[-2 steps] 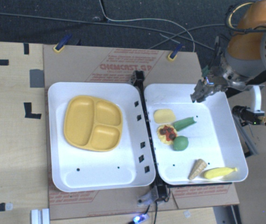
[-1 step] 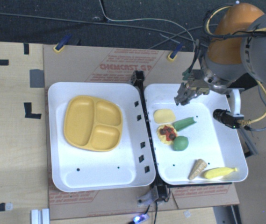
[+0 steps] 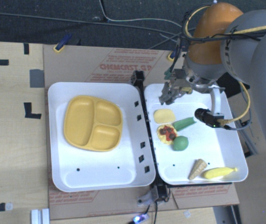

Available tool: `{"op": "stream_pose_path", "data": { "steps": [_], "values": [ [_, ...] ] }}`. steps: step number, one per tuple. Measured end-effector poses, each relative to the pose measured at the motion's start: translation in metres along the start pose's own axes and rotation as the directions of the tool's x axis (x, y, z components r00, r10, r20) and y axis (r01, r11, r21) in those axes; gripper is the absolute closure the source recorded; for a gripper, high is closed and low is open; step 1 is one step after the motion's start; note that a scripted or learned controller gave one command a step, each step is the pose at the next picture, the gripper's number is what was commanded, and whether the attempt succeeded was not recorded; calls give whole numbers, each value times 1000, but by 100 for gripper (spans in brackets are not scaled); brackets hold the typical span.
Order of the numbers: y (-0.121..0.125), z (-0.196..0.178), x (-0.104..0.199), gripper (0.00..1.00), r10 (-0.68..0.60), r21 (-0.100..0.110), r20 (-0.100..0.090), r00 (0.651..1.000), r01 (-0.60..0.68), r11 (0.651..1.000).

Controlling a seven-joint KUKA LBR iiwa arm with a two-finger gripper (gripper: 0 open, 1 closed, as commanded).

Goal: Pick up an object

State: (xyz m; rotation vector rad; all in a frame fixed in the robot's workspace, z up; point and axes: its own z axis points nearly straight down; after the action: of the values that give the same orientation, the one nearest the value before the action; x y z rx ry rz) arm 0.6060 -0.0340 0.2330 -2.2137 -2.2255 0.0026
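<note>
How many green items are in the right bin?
2: a long green piece near the middle, and a round green one just below it. The arm could hide more.

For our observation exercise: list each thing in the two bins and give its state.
Yellow plate: flat in left bin.
Pale yellow piece: lying in right bin.
Green pepper: on its side.
Green ball: resting.
Cone: on its side.
Banana: lying flat.
Hand: above right bin.

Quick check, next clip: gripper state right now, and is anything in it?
Gripper: above the far end of the right bin, just beyond the pale yellow food piece; open or closed cannot be told, nothing visibly held.
</note>
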Motion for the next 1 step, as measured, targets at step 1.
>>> {"op": "stream_pose_path", "data": {
  "steps": [1],
  "values": [
    [9,1,63,100,-1,-2,0,1000,1,1000]
  ]
}}
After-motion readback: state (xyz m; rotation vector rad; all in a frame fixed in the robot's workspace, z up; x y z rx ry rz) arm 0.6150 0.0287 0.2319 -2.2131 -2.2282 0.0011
